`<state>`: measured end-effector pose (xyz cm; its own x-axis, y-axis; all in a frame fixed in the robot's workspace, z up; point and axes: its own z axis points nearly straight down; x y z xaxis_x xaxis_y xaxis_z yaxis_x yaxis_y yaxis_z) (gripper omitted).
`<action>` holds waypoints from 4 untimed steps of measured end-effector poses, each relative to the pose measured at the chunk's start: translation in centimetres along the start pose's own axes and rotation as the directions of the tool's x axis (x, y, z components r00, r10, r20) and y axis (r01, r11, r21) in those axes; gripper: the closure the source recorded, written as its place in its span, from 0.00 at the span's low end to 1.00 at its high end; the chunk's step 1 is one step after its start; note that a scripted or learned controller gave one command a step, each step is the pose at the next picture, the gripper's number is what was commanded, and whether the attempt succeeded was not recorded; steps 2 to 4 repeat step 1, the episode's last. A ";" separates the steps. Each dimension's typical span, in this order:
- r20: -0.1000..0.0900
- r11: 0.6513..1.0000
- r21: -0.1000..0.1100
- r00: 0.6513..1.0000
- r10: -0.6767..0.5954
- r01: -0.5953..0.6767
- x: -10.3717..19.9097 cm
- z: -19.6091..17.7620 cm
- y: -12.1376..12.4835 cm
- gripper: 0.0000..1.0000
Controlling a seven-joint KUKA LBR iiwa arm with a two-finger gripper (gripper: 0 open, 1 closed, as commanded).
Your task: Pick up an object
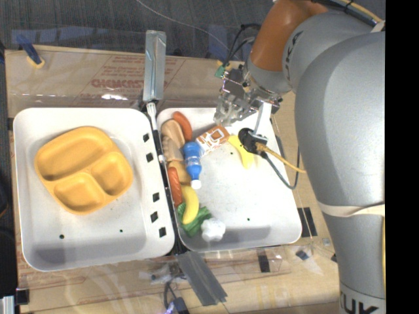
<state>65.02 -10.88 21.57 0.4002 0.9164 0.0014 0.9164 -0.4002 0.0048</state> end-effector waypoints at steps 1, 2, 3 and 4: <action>0.004 0.996 0.015 0.996 0.085 -0.085 3.3 2.4 -9.5 1.00; 0.004 0.996 0.015 0.996 0.085 -0.085 3.3 2.4 -9.5 1.00; 0.004 0.996 0.015 0.996 0.085 -0.085 3.3 2.4 -9.5 1.00; 0.004 0.996 0.015 0.996 0.085 -0.085 3.3 2.4 -9.5 1.00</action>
